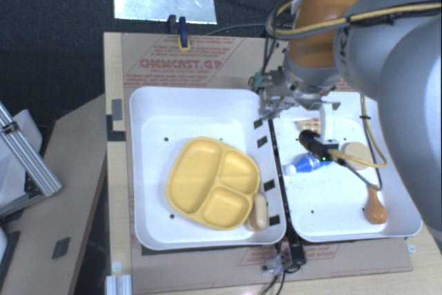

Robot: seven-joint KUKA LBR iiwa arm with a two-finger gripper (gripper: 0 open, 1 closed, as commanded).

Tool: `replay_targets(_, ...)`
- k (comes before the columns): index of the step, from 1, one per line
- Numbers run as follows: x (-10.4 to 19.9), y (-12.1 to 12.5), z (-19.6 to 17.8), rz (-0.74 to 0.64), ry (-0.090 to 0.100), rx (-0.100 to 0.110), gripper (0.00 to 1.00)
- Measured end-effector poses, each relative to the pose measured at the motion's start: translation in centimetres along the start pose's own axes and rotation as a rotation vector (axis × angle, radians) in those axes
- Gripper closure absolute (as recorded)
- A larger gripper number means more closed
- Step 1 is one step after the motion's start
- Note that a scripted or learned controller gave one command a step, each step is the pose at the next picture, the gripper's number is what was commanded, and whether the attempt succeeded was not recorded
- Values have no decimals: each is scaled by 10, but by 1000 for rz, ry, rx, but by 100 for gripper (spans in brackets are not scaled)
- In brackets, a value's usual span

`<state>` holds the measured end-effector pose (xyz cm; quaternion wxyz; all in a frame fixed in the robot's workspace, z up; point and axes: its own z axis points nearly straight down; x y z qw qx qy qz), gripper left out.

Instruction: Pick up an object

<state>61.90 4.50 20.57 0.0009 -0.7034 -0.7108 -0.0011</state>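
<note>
- Pincer [282, 101], upper middle of frame: I am hovering over the bins' divider; its opening I cannot tell.
- Blue object [302, 165], centre right: I am judging it nearest, so I should centre above it before closing.

The left bin [137, 148] and the right bin [338, 207] look like smooth white moulded plastic with a soft sheen. The yellow divided tray [207, 179] is plastic too, satin rather than glossy. The spoon [375, 207] by the right bin's right edge is matt wood. The cardboard [179, 62] under both bins is dull brown with red print. The arm's grey shell [394, 59] is glossy.
</note>
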Motion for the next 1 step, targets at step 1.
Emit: replay_targets(1,46,-12,-16,1,0,-1,100)
